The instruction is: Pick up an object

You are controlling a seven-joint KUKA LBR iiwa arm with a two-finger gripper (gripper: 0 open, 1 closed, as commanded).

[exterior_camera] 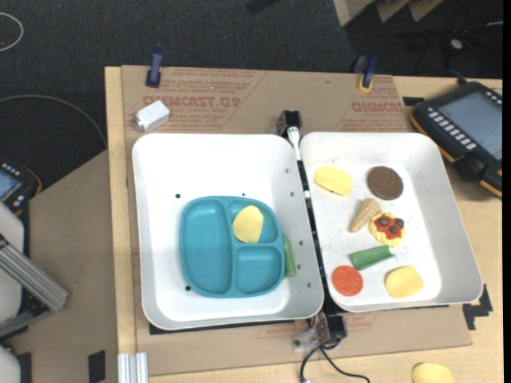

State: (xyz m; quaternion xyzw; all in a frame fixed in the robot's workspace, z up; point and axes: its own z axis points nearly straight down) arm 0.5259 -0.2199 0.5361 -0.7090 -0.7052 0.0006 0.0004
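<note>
- Left bin (152,214): teal divided tray (209,250) holding a yellow piece (248,224) in its upper-right compartment.
- Right bin (447,214): toy foods including a brown disc (386,183), a cone (365,214) and a red disc (347,280).

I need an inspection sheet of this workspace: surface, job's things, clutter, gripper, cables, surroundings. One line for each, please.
Surface: cardboard sheet carrying a left bin and a right bin, side by side.
Job's things: left bin holds a teal divided tray with a yellow piece in its upper right compartment. Right bin holds a yellow piece, brown disc, cone, pizza piece, green piece, red disc, yellow block.
Clutter: small white part on the cardboard; yellow object below the right bin.
Gripper: nothing seen.
Cables: black cable at the front edge.
Surroundings: handheld pendant at right, dark floor.
</note>
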